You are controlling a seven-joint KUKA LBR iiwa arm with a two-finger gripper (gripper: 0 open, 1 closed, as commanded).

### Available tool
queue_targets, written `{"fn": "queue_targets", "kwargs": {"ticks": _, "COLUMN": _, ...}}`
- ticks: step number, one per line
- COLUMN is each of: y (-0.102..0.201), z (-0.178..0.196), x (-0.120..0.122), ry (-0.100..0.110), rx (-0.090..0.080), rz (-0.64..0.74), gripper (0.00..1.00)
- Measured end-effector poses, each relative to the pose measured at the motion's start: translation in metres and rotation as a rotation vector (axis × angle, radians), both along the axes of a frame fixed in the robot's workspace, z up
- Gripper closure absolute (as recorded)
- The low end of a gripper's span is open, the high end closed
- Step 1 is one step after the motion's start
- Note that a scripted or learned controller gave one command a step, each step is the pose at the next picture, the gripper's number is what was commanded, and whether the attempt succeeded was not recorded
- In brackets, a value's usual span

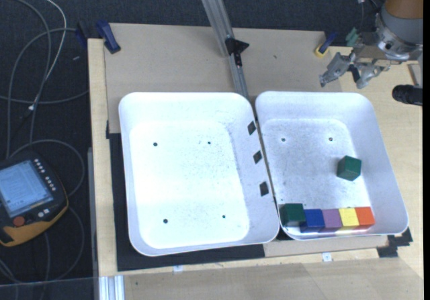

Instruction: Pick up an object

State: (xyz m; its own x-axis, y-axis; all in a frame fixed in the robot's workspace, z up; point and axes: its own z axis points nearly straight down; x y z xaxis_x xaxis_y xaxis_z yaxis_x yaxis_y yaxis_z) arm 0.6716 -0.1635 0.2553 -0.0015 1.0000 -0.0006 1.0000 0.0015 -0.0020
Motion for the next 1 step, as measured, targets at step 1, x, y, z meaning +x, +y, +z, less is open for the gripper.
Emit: {"fn": "queue_targets", "kwargs": {"ticks": 1, "y": -0.051, "z": -0.1587, "x": -0.0144, "ry": 0.007, "rx": 0.002, "rz": -0.003, "gripper": 0.0}}
